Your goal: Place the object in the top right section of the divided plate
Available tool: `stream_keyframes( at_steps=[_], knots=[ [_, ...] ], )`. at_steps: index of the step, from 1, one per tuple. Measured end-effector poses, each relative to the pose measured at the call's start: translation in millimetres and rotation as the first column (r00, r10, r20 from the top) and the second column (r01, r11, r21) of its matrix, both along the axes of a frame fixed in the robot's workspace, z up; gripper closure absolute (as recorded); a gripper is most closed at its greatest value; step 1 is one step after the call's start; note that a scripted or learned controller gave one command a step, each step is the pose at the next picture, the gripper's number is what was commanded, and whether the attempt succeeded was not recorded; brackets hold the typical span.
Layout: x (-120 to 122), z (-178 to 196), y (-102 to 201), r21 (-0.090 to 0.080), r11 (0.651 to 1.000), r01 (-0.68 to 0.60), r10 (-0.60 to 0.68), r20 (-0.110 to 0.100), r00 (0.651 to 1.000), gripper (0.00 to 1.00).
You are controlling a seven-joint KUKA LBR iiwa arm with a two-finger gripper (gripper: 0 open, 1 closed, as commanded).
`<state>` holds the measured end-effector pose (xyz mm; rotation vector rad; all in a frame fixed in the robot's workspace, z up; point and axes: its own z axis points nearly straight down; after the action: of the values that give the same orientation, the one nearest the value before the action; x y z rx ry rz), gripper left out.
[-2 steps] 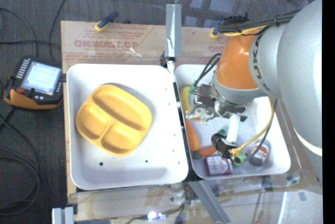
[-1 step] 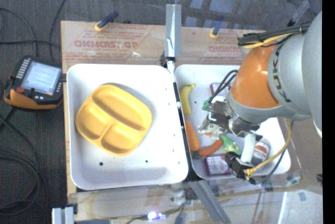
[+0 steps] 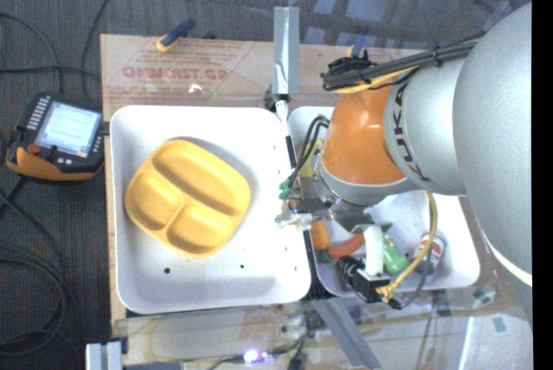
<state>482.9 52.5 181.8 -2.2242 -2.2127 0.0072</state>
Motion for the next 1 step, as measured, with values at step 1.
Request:
stream_keyframes(
  at_steps=[1],
  knots=[
    [-1.0,-55.8,120.0,0.001,0.957,-0.291,0.291,-0.001,0.957,1.0]
  ],
)
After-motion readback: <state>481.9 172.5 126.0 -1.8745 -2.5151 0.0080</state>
